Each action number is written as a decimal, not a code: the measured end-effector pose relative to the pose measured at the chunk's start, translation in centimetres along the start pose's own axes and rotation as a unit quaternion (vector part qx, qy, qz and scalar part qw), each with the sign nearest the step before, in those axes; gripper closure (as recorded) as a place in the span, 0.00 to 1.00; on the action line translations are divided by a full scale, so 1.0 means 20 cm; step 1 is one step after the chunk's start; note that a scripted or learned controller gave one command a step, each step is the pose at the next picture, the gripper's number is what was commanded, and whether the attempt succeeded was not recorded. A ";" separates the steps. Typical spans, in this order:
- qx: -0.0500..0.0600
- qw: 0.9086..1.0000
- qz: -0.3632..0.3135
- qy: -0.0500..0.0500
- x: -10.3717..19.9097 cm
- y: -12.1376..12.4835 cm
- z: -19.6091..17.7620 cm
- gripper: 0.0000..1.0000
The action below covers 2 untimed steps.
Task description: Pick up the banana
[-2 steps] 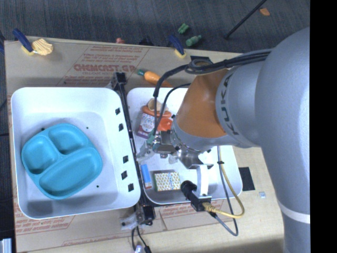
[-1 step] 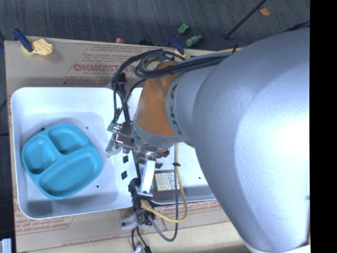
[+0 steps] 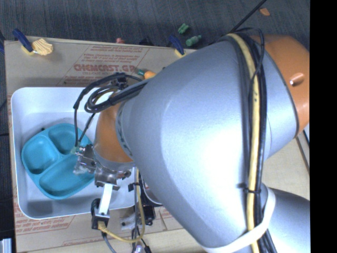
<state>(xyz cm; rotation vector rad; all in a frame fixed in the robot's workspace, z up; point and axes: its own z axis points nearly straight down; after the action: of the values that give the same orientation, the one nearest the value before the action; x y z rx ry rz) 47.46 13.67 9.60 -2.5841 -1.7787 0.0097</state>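
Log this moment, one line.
arm over left bin | wrist beside blue divided tray | grasp unconfirmed

Reaches in with the big grey arm (image 3: 210, 141) from right of the gripper (image 3: 84, 161), bends at the orange band (image 3: 108, 138) just beside it, points down.

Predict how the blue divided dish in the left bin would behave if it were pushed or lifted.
The blue dish looks like moulded plastic, so it is probably stiff and light. Being wide and shallow, it should slide along the smooth floor of the white bin rather than tip or roll. Its glossy rim might slip from a pinch.
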 end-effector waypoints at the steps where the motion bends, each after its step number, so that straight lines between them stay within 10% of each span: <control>1: 0.004 1.000 0.000 -0.002 -0.01 0.00 -0.04 1.00; 2: -0.003 0.990 0.143 -0.005 0.22 -0.08 0.02 1.00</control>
<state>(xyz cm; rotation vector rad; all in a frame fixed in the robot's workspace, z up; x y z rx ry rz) 47.52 18.34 9.18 -2.8221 -1.3973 0.0192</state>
